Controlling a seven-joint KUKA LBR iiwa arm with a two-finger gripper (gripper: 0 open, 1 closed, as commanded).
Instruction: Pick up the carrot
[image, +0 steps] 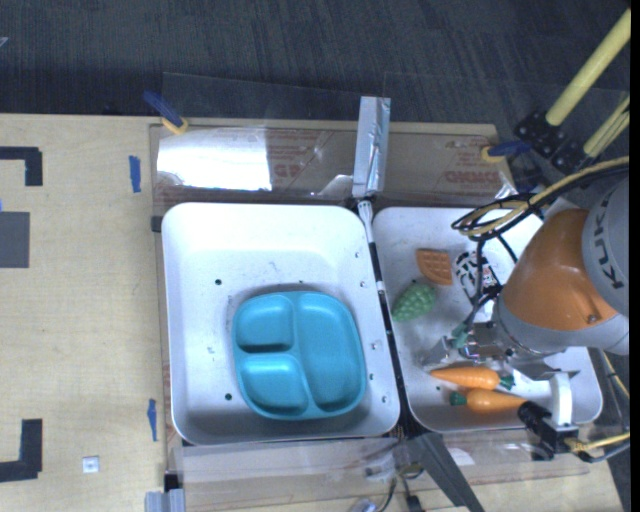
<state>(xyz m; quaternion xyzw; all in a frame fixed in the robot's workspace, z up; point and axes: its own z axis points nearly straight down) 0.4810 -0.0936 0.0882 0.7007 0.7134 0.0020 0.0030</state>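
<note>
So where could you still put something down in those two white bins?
Left bin: bare floor behind and left of the blue divided plate. Right bin: only its back-left corner, behind the green item. Near the two carrots and gripper, it's crowded.

Blue divided plate (298, 352) in left bin (190, 250); green item (414, 300), orange slice (435, 265).

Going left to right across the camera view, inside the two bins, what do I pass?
Blue divided plate in the left bin → green toy in the right bin → orange ridged piece → two carrots lying side by side under the arm's orange band.
</note>
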